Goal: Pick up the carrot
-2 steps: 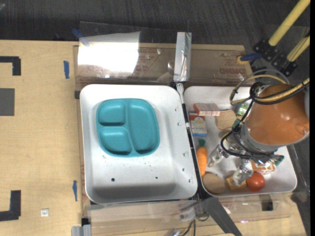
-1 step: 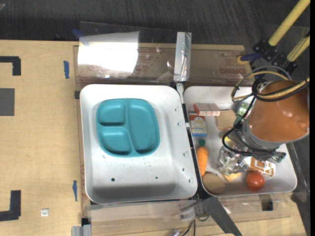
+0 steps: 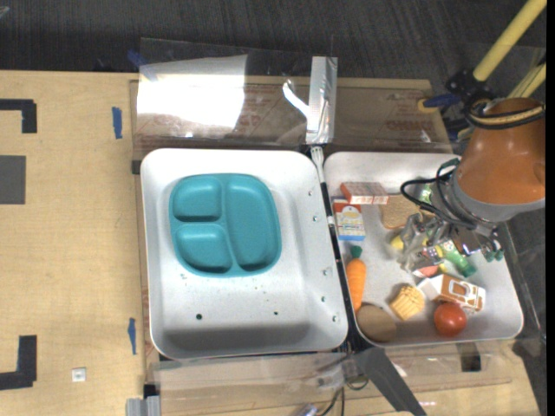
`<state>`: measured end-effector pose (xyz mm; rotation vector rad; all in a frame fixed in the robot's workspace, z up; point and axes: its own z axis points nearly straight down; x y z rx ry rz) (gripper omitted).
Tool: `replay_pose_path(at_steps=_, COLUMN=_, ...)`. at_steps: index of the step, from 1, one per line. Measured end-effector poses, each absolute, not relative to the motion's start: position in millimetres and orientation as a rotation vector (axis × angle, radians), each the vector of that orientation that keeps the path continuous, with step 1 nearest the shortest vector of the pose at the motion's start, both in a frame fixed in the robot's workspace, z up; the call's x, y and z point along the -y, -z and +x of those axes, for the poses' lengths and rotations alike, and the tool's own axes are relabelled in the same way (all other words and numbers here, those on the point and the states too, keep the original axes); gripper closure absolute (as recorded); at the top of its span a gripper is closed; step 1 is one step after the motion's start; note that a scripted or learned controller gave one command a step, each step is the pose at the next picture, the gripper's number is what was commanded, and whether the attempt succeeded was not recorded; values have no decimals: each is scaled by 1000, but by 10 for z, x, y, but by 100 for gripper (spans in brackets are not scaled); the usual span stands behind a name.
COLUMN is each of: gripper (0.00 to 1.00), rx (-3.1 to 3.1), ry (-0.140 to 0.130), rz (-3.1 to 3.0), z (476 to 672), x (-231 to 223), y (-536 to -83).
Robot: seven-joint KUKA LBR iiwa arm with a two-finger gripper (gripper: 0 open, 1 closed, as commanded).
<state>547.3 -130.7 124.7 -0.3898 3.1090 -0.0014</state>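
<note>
Standing over the bench, I see two shallow white bins side by side. The carrot lies in the right bin, tight against that bin's left wall, about halfway down it. It is a smooth, matte orange toy, tapered, with its long axis running twelve to six and a small green tip at the twelve o'clock end. The gripper hangs over the middle of the same bin, under the arm's orange band, so the carrot sits at roughly eight o'clock from it, near but clearly apart, with nothing between its fingers that I can make out; whether they are spread or closed I cannot tell amid the wiring and clutter. Around the carrot: a small carton just at its twelve o'clock, a dull brown potato-like lump touching or nearly touching at its five o'clock, a knobbly yellow corn piece and a glossy red tomato farther right. The left bin holds a teal divided plate, smooth plastic with rounded compartments.
</note>
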Motion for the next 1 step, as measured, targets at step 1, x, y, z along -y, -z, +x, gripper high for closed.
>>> replay_pose_path(at_steps=1, gripper=0, rx=-3109, ry=1, rz=-390, z=5473, x=1305, y=-1246)
